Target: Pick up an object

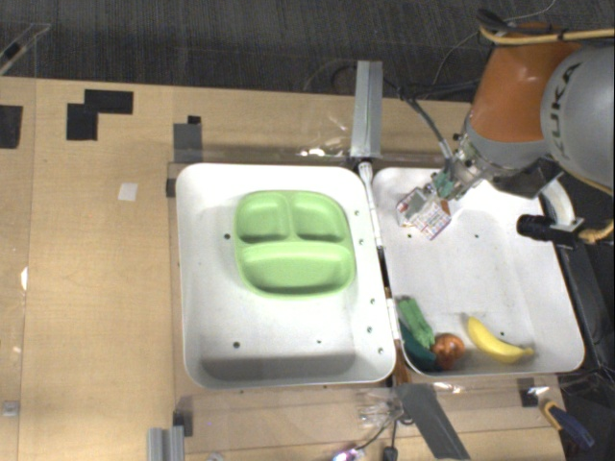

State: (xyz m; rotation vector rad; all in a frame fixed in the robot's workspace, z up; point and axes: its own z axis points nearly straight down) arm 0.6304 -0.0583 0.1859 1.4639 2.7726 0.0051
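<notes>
Two-finger gripper [449,182] at the end of the grey arm with orange band [519,84], reaching in from the right, poised over the far left part of the right shallow white bin [538,257]. Finger spread not discernible at this scale. Small, crinkled white packet with red and dark print [425,211] directly below and left of the fingertips, touching or nearly touching them; whether clamped between them or merely lying on the bin floor cannot be told.

Near edge of the right bin: smooth yellow curved banana [498,342], round reddish-brown fruit [448,350] just beside its left end, and dark green elongated item [417,325] against the bin's left wall, touching the round fruit. All three well apart from the gripper.

Left shallow white bin [207,257]: matte plastic with rounded corners, holding a pale green plastic tray [293,241] of three moulded compartments, two small ones at the far side and one wide one at the near side, lying flat near the centre.

Light wooden bench [86,257] beneath both bins, with black angular markings [96,113] at the far left.
</notes>
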